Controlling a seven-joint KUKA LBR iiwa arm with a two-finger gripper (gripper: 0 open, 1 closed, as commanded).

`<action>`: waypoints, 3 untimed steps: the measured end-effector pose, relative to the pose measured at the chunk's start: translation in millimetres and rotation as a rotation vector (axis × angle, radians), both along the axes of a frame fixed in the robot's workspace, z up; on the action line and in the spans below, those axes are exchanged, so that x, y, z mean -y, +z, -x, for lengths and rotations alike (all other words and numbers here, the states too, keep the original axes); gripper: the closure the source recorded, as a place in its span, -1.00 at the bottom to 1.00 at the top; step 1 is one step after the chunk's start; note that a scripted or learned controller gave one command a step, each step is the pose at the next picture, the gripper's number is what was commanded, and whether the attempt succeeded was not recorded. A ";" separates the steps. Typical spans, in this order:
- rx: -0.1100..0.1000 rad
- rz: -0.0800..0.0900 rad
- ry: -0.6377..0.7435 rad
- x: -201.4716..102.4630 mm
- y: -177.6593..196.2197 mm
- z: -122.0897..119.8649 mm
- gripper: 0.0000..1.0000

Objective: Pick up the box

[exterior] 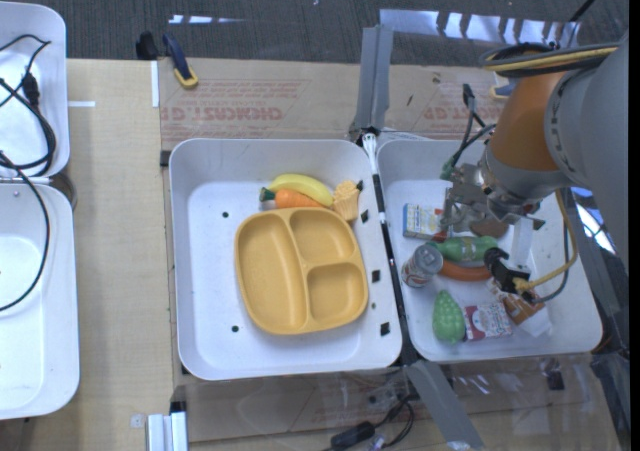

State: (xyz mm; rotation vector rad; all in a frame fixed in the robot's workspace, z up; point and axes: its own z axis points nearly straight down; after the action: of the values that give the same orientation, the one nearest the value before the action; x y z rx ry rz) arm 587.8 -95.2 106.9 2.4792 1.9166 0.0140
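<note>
A small white box (pixel 421 221) with blue and green print lies flat in the right bin (pixel 570 334), near its left wall. My gripper (pixel 463 219) hangs low over the bin just to the right of the box, above a green vegetable (pixel 472 248). Nothing shows between the gripper and the box. The grey arm with its orange band (pixel 530 124) comes in from the upper right and hides the bin's back right part.
Around the box lie a metal can (pixel 425 262), an orange carrot (pixel 465 273), a bumpy green fruit (pixel 448 317) and a red-and-white packet (pixel 490 321). The left bin (pixel 200 269) holds a yellow divided plate (pixel 300 269), a banana (pixel 302 185) and a carrot (pixel 296 199).
</note>
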 end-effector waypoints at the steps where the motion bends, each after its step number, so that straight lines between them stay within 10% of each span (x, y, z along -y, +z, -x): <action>1: 0.000 0.000 0.000 -0.1 -0.1 0.1 -1.00; 2: -0.015 0.000 -0.174 -12.2 83.9 14.7 -1.00; 3: -0.008 0.000 -0.060 -0.7 -9.9 14.5 -1.00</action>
State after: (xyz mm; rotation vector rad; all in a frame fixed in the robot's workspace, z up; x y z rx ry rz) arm 573.3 -94.6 97.0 2.5395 1.8443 0.0041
